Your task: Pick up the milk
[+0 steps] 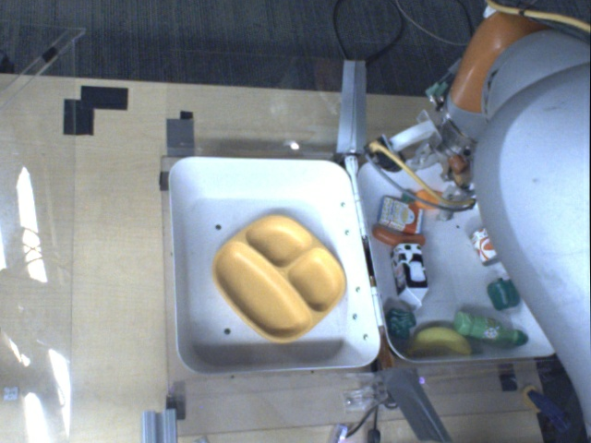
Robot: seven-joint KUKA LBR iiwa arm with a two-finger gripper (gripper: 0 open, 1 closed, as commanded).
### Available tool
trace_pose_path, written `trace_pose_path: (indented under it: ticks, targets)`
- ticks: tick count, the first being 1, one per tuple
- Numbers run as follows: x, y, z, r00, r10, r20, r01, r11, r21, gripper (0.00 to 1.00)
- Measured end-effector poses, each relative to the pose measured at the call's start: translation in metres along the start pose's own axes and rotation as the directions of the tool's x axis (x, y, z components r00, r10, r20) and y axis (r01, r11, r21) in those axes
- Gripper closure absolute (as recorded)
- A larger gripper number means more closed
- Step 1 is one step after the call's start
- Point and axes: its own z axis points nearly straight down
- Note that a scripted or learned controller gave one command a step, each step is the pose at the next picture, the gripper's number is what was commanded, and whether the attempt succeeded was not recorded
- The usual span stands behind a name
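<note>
The milk [410, 269] is a small white carton with black cow patches, lying in the right bin [462, 266] near its left wall. My gripper [441, 166] hangs over the back of that bin, up and to the right of the milk and apart from it. Cables and wrist hardware crowd around it. The grey arm with its orange band covers the bin's right side.
A small orange and green box [397, 214] lies just behind the milk. A banana [441, 341], a green bottle [488, 329], a teal object [400, 321] and a small can [483, 245] also lie in the right bin. A yellow bread loaf [279, 275] rests in the left bin [199, 201].
</note>
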Motion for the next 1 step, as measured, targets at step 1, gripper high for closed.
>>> trace_pose_path:
  ticks: [1]
  targets:
    - [-0.0666, -0.0769, -0.0009, 0.999, 0.047, 0.004, -0.047, 0.999, 0.003, 0.0]
